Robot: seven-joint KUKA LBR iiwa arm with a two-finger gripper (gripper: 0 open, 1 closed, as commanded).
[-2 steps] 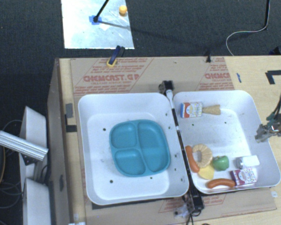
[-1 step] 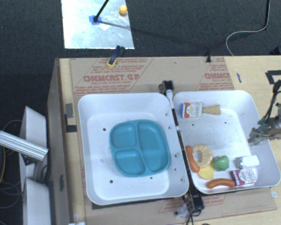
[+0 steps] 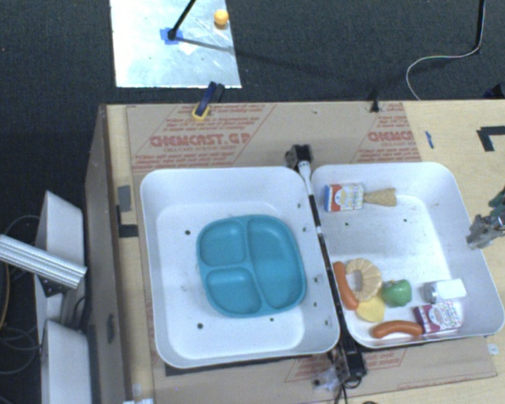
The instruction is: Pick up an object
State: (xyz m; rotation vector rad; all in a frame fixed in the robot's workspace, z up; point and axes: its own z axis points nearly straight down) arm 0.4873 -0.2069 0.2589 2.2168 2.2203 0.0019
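The right bin [image 3: 455, 196] holds several toy foods. A red and white carton [image 3: 343, 197] and a tan piece [image 3: 381, 199] lie near its far wall. At the front sit an orange carrot [image 3: 344, 287], a pale ring slice [image 3: 364, 277], a green apple [image 3: 396, 292], a yellow piece [image 3: 370, 311], a sausage [image 3: 394, 330], a red and white box [image 3: 440, 317] and a small white block [image 3: 448, 290]. My gripper [image 3: 488, 228] hangs at the right bin's right rim, apart from all of them and with nothing visibly in it.
The left bin [image 3: 166, 244] carries a blue divided plate [image 3: 251, 264]. A black divider [image 3: 319, 236] runs between the bins. Behind the bench lies a shiny sheet [image 3: 143, 42] with a small yellow ball [image 3: 220, 19]. Cables trail at the far right.
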